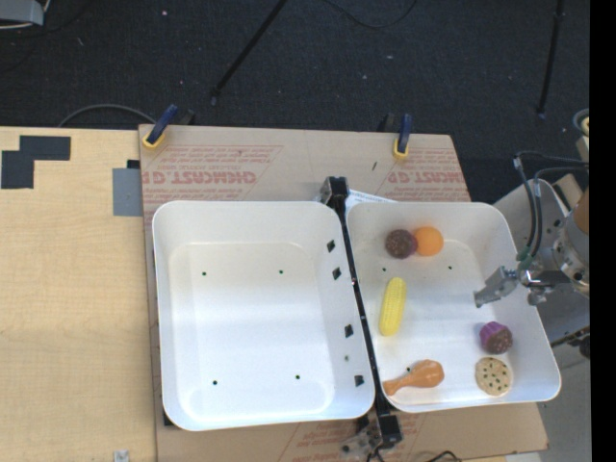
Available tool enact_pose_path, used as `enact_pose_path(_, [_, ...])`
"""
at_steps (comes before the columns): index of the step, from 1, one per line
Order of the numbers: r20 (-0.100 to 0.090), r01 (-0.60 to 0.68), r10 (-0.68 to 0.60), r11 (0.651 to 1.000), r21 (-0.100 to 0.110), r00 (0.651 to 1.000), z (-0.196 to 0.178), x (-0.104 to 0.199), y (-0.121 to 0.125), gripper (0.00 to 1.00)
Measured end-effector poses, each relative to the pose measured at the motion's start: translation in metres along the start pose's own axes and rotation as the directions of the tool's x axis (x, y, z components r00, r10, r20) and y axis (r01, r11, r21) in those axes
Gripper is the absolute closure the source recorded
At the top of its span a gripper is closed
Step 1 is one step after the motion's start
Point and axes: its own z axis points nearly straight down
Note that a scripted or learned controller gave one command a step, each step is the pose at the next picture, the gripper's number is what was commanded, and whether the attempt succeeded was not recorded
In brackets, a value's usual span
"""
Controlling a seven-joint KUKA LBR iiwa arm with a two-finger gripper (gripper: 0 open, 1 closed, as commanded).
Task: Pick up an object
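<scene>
The right bin (452, 221) holds several small items. A yellow corn cob (392, 306) lies near its left wall. An orange ball (428, 242) and a dark brown round piece (400, 244) touch each other at the back. A purple piece (496, 337) and a round chocolate-chip cookie (494, 375) sit at the front right. An orange drumstick (416, 377) rests along the front wall. My gripper (493, 290) hangs over the bin's right side, just above and behind the purple piece, with nothing seen in it.
The left bin (192, 239) stands beside the right one, with a black divider strip (348, 296) between them. Both rest on a cardboard sheet (289, 166) clamped at the back. A wooden bench top (67, 306) lies to the left.
</scene>
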Motion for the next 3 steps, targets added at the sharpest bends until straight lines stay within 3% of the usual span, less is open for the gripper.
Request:
enact_pose_path(1, [0.001,0.000,0.000,1.000,-0.003,1.000,0.098,0.005,-0.025,0.00])
enact_pose_path(2, [0.000,0.004,-0.004,1.000,-0.002,1.000,0.093,0.016,0.063,0.00])
enact_pose_path(3, [-0.001,0.003,-0.003,1.000,0.004,1.000,0.126,0.047,0.133,0.00])
